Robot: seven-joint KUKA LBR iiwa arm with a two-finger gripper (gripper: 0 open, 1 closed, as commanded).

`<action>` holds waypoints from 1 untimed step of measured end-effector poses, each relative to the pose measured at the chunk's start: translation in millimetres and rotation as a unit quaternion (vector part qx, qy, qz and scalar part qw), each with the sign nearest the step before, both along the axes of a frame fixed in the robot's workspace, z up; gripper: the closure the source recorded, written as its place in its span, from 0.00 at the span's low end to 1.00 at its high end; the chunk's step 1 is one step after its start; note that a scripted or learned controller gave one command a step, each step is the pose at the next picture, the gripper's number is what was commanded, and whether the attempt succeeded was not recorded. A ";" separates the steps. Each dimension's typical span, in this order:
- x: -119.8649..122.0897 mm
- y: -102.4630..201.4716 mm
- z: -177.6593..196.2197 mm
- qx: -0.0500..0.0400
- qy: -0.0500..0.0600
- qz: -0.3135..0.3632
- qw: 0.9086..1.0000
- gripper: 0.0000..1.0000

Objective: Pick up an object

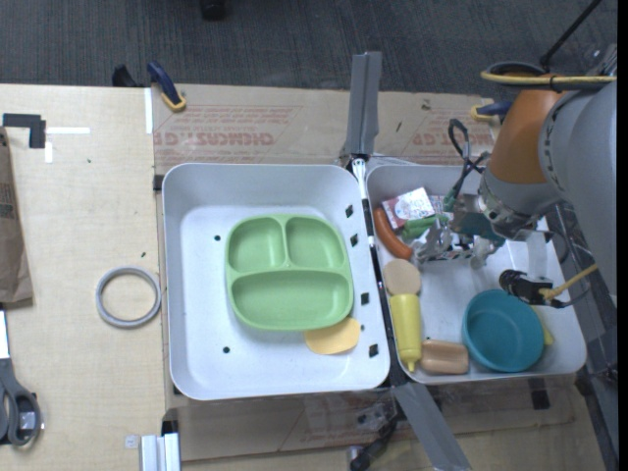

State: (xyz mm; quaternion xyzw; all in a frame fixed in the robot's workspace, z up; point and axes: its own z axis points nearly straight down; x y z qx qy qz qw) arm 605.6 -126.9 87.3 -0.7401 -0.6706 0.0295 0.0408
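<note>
The metal gripper (pixel 453 250) sits low inside the shallow white bin nearer the arm (pixel 446 297), in the far half of that bin. From this slanted view I cannot tell whether it is spread or closed. Nothing can be seen caught in it, so no hold can be claimed.

Just beyond the gripper, toward the top of the view, lies a small white, red and green printed packet (pixel 413 206). A small green piece (pixel 422 227) lies between the two and looks close enough to touch the gripper, though contact is not certain. On the gripper's view-left, by the wall shared with the other bin, lies an orange-red sausage-shaped toy (pixel 391 234). Nearer the camera on that same side are a beige round disc (pixel 400 278), a yellow plastic bottle (pixel 406 327) and a tan bread-like block (pixel 444 357). A teal round bowl (pixel 502 332) stands on the camera side of the gripper, apart from it. A green divided plastic plate (pixel 289 273) and a flat yellow disc (pixel 332 339) lie well away in the other bin.

The step in hand looks like the descent onto a target, most likely the green piece or the packet, with no lift begun. The next move calls for a firm closure on one item alone, then a straight rise clear of the bin wall. Because the packet, the green piece and the sausage toy lie so close together, the gripper may pinch an edge or nudge a neighbour instead.
</note>
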 end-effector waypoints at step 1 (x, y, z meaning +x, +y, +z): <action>-15.4 -16.4 4.3 -0.006 -0.049 0.083 0.995 0.00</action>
